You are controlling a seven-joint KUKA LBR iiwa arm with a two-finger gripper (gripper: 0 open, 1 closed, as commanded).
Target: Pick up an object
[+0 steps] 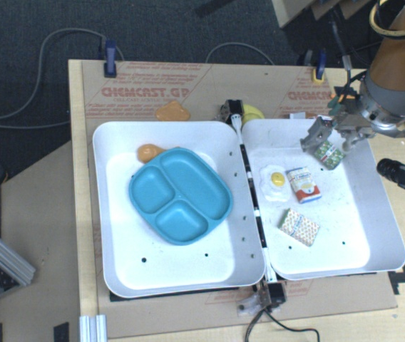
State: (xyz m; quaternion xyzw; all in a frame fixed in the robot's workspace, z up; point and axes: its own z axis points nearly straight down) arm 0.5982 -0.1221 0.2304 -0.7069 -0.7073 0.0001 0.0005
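While the bench (45,212) slopes away from the camera, nearest to us sits the front rim of the two white bins. Left bin (117,262) holds a blue divided plate (181,194), turned at an angle and sitting about mid-bin. Just past the plate's far left edge there's an orange roundish thing (147,151), partly tucked under the plate rim.

Right bin (373,241) has the smaller stuff. Closest to the front is a small patterned packet (300,226), lying flat and skewed. A bit further back, a red and white carton (304,184), and just beside it on the left a fried egg toy (275,179), white with a yellow yolk.

Further back near the right bin's far right corner, the gripper (325,146) hangs over the bin, arm coming in from the right. There's a small green-and-white speckled item (329,154) right at the fingers and it looks pinched between them, so I'd call them clamped on it.

Beyond the bins, on the bench's far side, an orange piece (172,111) and a yellow thing (251,112) lie by the bin rims.
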